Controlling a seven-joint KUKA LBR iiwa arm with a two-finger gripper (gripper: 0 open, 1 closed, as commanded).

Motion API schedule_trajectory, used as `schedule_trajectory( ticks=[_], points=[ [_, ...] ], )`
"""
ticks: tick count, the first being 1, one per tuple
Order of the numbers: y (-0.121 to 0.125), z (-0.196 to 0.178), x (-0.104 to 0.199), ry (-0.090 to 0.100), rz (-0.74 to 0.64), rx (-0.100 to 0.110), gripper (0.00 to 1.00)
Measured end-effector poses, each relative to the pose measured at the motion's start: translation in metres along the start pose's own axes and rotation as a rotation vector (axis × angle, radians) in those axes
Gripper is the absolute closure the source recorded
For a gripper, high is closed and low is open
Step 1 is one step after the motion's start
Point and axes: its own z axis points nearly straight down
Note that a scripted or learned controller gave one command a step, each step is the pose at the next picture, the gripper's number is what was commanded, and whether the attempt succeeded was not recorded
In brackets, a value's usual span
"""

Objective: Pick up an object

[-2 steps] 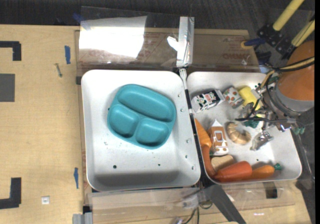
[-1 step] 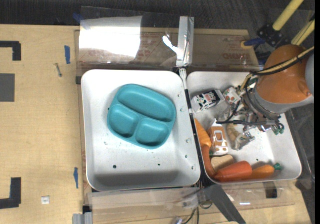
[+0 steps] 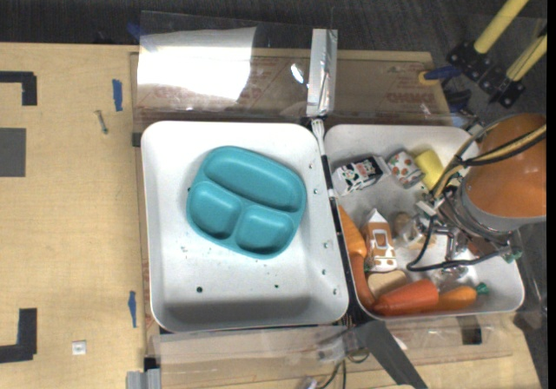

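The right bin (image 3: pixel 508 292) holds several small items. An orange carrot (image 3: pixel 408 294) with a green tip lies along its front wall. A white and orange carton (image 3: pixel 380 244) sits just above it, beside a long orange piece (image 3: pixel 352 240) at the left wall. A black and white box (image 3: pixel 358 173), a spotted piece (image 3: pixel 401 166) and a yellow block (image 3: pixel 428 166) lie at the back. My gripper (image 3: pixel 440 240) hangs low over the middle right of this bin, under the orange wrist band (image 3: pixel 512 172), close to the carton and above the carrot.
A teal divided plate (image 3: pixel 246 201) lies in the left bin (image 3: pixel 174 292). A clear plastic sheet (image 3: pixel 200 75) and a metal bar (image 3: pixel 321 70) stand behind the bins. Yellow-handled clamps (image 3: pixel 504 23) sit at the back right. Cables loop around the wrist.
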Motion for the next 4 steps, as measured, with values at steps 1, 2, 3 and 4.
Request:
schedule_trajectory(
  ticks=[1, 2, 3, 4],
  points=[
    [-0.019, -0.069, -0.042, 0.0, -0.259, -0.002, 0.0],
    [-0.071, 0.001, -0.058, -0.002, -0.271, 0.0, 0.0],
    [-0.071, -0.012, -0.062, -0.013, -0.268, 0.005, 1.0],
    [-0.039, -0.168, -0.063, -0.003, -0.392, 0.004, 1.0]
  ],
)
